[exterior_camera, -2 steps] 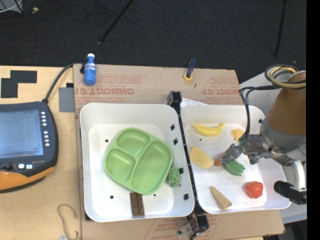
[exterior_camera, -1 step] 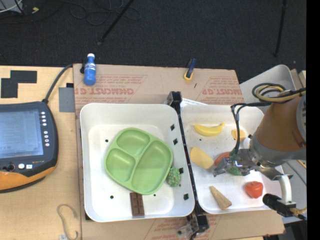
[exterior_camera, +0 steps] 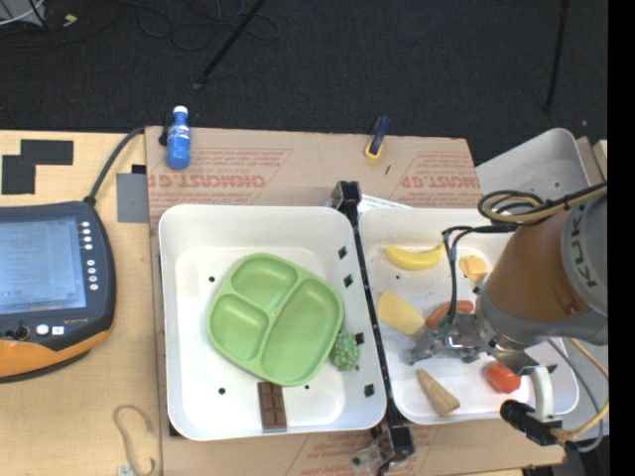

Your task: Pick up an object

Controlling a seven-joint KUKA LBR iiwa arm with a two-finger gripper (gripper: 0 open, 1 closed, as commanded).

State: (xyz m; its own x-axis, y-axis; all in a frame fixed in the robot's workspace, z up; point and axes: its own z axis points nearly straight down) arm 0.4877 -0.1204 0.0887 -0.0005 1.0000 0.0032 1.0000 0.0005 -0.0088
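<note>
My gripper hangs low over the middle of the right bin, reaching in from the right under the grey and orange arm. Just above it lies a red-orange piece, partly hidden by the gripper and cable. A yellow wedge lies to its upper left and a tan cone just below it. A banana rests near the bin's far side, with a small yellow-orange piece to its right. A red piece shows beside the arm's lower edge.
The left bin holds a green divided plate, a green broccoli-like toy at the plate's right edge and a brown bar near the front wall. A black divider separates the bins. A tablet sits far left.
</note>
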